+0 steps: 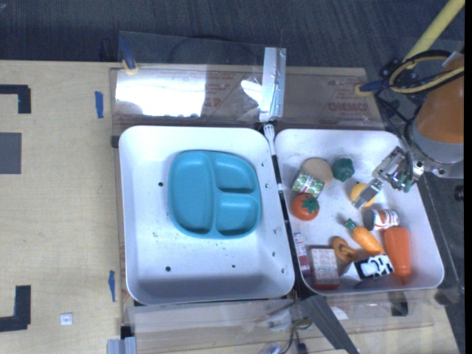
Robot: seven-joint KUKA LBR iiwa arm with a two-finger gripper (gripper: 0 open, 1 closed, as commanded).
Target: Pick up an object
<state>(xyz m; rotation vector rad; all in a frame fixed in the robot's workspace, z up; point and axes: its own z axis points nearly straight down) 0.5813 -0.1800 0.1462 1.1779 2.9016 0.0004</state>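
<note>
Landmark: the tomato (306, 207) in the right bin (431, 227).

Gripper (371, 191) sits right of the tomato, slightly above it, over the right bin. Fingers point down-left with a small orange-yellow piece (358, 192) at their tips; can't tell if it's actually clamped, or how far apart the fingers are.

Relative to the tomato:
- green-labelled can (308, 185): just above, touching or nearly
- beige round piece (316, 169): above the can
- dark green piece (342, 169): up-right
- small carrot (361, 237): down-right
- large carrot (397, 250): farther right and down, near the bin wall
- black-and-white item (375, 268): down-right, beside the large carrot
- red-and-white packet (323, 265): below

Left bin (140, 220) holds a blue divided plate (214, 192), well left of the tomato.
</note>
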